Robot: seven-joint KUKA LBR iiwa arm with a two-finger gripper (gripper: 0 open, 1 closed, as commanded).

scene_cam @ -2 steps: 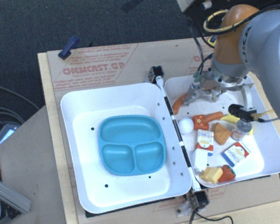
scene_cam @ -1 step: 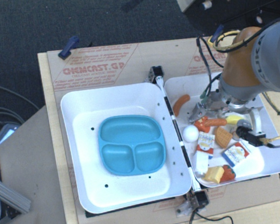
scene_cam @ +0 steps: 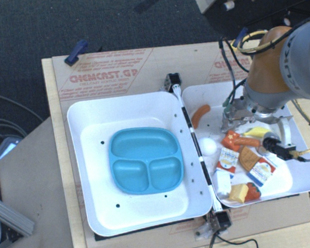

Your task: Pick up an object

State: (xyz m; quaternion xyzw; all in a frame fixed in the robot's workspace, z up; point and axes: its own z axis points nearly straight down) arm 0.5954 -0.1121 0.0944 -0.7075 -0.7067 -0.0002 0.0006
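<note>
Dark carpet w/ loose cables around the bench (scene_cam: 109, 70), which is topped w/ printed cardboard. Two white bins sit side by side, clipped together at the shared rim so they don't drift.

Left bin (scene_cam: 86, 157): just a blue divided tray (scene_cam: 146, 160), centred, probably the drop target.

Right bin (scene_cam: 304, 172): the pick clutter. Sausage (scene_cam: 200, 114) far-left, white ball (scene_cam: 207, 145) against the left wall, orange carrot-like piece (scene_cam: 236, 140), yellow piece (scene_cam: 258, 132), toast slice (scene_cam: 248, 158), small packets near it, cheese wedge (scene_cam: 238, 193) touching a red piece at the near edge. All crowded, items touching, so a clean single grab looks tricky.

Arm comes in from the right, wrist tilted down over the far-mid part of the right bin. Gripper (scene_cam: 238, 117) is low, just beyond the carrot piece and right of the sausage. Jaws: can't tell spread or pressed, too small + shadowed. Nothing visibly pinched. Guess: descent phase, target likely the carrot piece or the sausage.
</note>
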